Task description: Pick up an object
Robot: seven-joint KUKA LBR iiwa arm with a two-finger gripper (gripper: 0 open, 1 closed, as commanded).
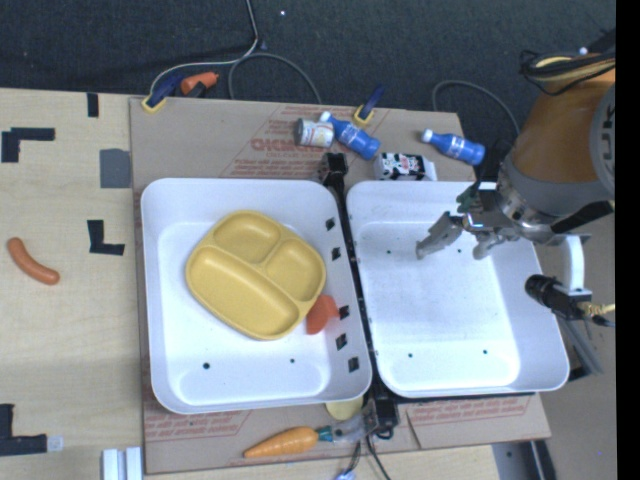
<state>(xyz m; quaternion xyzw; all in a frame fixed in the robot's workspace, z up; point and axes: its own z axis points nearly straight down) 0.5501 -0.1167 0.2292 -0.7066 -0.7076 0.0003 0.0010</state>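
At the far left of the surface an orange sausage-shaped toy lay alone on the pale wood, well apart from the bins. Behind the left bin, an orange-and-yellow clamp sat at the back corner of the cardboard sheet. The left bin held a yellow divided plate lying flat near its middle, and a small red-orange piece touched the plate's right edge, close to the wall shared with the other bin. In front of that bin a toy carrot rested on the cardboard near the front edge. Behind the gap between the bins lay a small white bottle, a blue bottle just beside it, and a black-and-white packet a little further right; another blue bottle with a white cap lay behind the right bin. The right bin showed its bare white floor, with the jaws hanging over its back half, spread wide apart, their two grey fingers splayed outward and nothing between them. The grey arm with its orange band came in from the right edge above that bin. The objects within the bins, the plate and the red-orange piece, both lay in the left bin, well apart from the jaws.
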